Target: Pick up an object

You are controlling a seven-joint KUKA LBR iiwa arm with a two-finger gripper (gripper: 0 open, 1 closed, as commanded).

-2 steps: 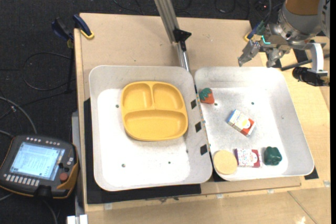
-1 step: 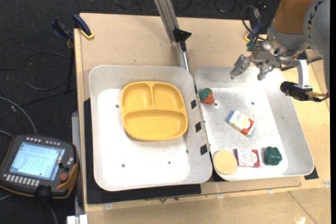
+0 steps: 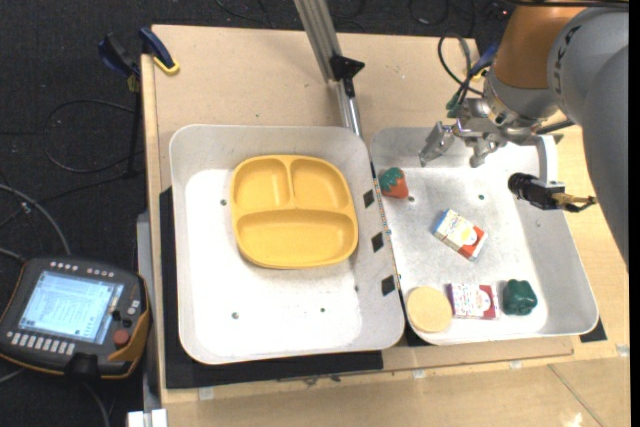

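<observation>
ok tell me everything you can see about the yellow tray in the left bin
The yellow tray looks like smooth moulded plastic, squarish with rounded corners and a raised rim. It has three compartments: two smaller ones along the far side and one wide one along the near side. It lies flat, right way up, on the floor of the left bin, toward its far half. Nothing else touches it.

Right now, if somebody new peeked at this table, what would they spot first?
Probably the big yellow divided plate, sitting alone in the left bin. Next, the grey and orange robot arm reaching in from the right, its pincer open over the far end of the right bin, where a strawberry toy and small boxes lie.
</observation>
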